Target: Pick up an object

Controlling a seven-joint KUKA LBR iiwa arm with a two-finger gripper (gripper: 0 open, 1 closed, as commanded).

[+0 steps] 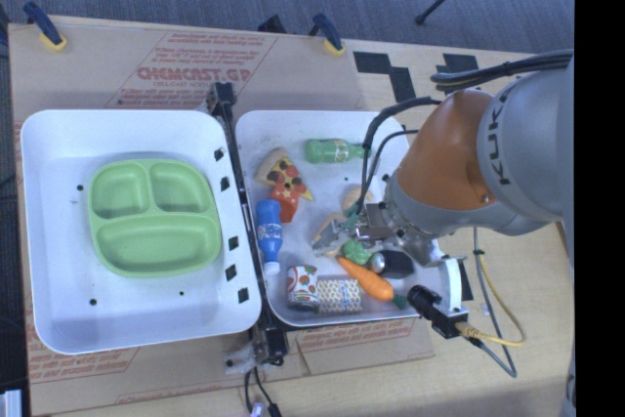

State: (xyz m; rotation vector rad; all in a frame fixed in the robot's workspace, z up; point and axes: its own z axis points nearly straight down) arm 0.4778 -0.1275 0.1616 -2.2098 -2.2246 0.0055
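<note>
Grey arm: KUKA arm with orange band, reaching in from the right over the right-hand shallow white bin (293,124), wrist low above that bin's near-right part.
Pincer (344,231): metal end just left of the wrist, among the clutter; whether wide or narrow cannot be told, and nothing seen between the tips.
Nearest thing: orange plastic carrot with a green top (367,278), lying just below and slightly right of the pincer, near the bin's near edge.
Carrot's long axis: slanted, green end up-left toward the pincer, orange tip down-right toward the near-right corner.
Other candidates: red and yellow toy figure (282,181) up-left of the pincer; blue and white plastic bottle (269,230) along the bin's left wall, long axis running near to far; green plastic bottle (332,150) by the far edge, lying left to right; patterned cloth roll (322,291) at the near edge.
Left bin (39,239): holds a pale green divided plate (154,216), well apart from the pincer.
Judged next move: short drop and small shift toward the carrot's green end, closing across its slanted axis.
Risk: crowding, likely to nudge neighbours.
</note>
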